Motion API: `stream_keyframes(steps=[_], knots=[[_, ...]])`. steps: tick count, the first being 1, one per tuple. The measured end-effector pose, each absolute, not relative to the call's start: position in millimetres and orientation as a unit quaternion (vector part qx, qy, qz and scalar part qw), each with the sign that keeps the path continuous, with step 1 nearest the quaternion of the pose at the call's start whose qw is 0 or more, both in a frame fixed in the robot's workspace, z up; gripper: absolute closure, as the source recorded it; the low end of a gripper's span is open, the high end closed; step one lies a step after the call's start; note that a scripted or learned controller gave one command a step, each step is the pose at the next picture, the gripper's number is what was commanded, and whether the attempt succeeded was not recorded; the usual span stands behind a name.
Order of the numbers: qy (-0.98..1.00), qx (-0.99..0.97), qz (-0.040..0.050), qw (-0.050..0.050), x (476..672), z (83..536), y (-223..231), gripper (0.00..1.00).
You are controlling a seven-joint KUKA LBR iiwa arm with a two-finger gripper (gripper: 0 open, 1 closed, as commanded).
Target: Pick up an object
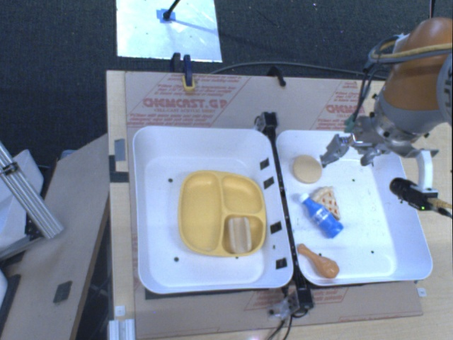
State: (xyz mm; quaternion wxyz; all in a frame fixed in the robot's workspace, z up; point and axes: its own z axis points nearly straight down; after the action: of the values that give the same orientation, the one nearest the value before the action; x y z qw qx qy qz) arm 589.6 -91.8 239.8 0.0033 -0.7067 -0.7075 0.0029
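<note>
We see a dark, speckled carpet floor [64, 41] surrounding a pale wooden bench [117, 119], whose top is covered by a brown cardboard sheet with red printed lettering [185, 103]. Behind it, on the floor, lies a shiny square metal plate [167, 20] catching bright light. At the left edge we see a slanting silver aluminium rail [27, 197].

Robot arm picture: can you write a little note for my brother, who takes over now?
Gripper: open, holding nothing, above the right bin near its far edge.
Right bin: round bun, waffle slice, blue bottle, drumstick.
Left bin: yellow divided plate with a pale item in one compartment.
Done: nothing picked up.
Left: lower, grasp an object, probably the bun, and lift.
</note>
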Motion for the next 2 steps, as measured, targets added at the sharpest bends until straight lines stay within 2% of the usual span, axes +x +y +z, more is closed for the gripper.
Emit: stream_keyframes(steps=[1,2], knots=[[-0.708,-0.706,-0.0004,-0.001,591.6,245.3,-91.7,0.0],[-0.708,-0.706,0.0005,0.001,599.1,200.1,-88.9,0.0]])
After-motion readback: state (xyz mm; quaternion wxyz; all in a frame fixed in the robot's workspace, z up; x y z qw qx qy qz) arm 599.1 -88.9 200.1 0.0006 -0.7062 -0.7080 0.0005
